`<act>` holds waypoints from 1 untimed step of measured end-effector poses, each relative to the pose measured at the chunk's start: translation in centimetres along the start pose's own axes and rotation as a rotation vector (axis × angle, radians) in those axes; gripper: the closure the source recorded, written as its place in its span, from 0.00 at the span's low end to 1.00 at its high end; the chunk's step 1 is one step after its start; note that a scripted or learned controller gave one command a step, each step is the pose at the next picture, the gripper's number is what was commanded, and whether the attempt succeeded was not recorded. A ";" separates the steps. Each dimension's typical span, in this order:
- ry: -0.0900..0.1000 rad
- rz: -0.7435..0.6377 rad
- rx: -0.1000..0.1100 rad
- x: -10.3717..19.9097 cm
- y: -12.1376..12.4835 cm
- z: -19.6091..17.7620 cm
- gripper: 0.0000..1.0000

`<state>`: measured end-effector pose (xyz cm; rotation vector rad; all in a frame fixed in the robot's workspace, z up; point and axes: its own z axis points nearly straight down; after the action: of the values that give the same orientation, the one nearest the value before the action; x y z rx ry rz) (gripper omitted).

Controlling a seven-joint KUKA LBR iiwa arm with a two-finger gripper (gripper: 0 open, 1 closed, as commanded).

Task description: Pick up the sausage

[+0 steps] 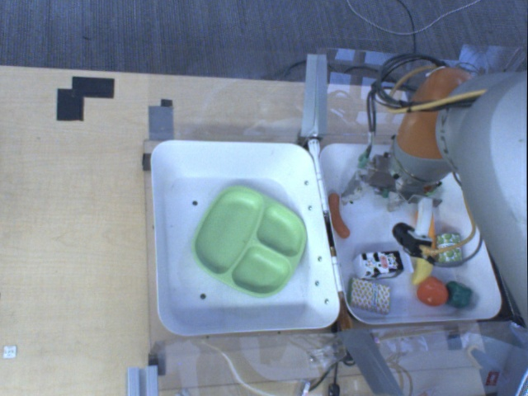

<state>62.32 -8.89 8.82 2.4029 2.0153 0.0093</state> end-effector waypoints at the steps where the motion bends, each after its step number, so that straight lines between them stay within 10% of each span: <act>1: 0.000 0.225 0.001 0.6 0.5 0.0 0.00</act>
<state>62.92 -8.42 8.78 2.6148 1.7342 0.0087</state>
